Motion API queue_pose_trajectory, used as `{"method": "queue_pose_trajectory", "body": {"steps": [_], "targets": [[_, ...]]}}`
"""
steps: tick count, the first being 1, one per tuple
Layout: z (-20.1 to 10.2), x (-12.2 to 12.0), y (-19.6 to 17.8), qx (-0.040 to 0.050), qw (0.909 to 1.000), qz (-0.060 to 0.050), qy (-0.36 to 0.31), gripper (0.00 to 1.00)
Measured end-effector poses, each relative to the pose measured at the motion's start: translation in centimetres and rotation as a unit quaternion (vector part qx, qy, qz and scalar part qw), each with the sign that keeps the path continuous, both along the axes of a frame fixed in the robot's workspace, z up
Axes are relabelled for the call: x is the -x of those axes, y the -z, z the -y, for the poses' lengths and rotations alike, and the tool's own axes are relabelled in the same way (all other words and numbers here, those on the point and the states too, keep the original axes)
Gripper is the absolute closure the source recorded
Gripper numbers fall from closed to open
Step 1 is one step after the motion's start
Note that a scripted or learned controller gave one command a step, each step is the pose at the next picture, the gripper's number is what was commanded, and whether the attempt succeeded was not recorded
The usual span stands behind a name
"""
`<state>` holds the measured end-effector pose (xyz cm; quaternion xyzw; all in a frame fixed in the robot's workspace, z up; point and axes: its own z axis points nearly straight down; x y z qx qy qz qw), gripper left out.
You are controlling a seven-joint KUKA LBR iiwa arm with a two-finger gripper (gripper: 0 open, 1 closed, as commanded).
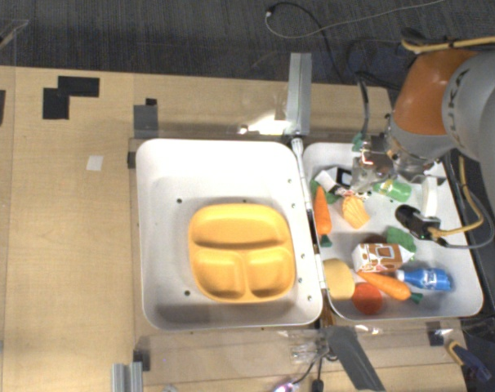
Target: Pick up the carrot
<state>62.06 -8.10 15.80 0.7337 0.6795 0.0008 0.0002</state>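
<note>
Two orange carrot-like pieces lie in the right bin [470,294]. One slim carrot [322,216] with a green top rests along the bin's left wall. A second carrot [384,285] lies slantwise near the front, between a small carton and a red tomato. My gripper [365,172] hangs over the back of the right bin, up and to the right of the slim carrot and apart from it. Nothing orange shows at its tip.
A yellow divided plate [239,250] sits in the left bin [153,219]. The right bin also holds a yellow ridged piece [355,211], green pieces [397,190] [400,238], a carton [378,256], a blue bottle [425,280], a red tomato [367,299] and a pale yellow block [338,278].
</note>
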Motion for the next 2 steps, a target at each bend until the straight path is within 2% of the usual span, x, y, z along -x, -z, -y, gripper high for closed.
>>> {"method": "queue_pose_trajectory", "body": {"steps": [1,2], "targets": [[-6.0,5.7,-2.7,-0.0001,0.9962,0.000,-0.087,1.00],[-8.1,11.5,-5.4,-0.0004,0.9995,0.000,-0.031,1.00]]}}
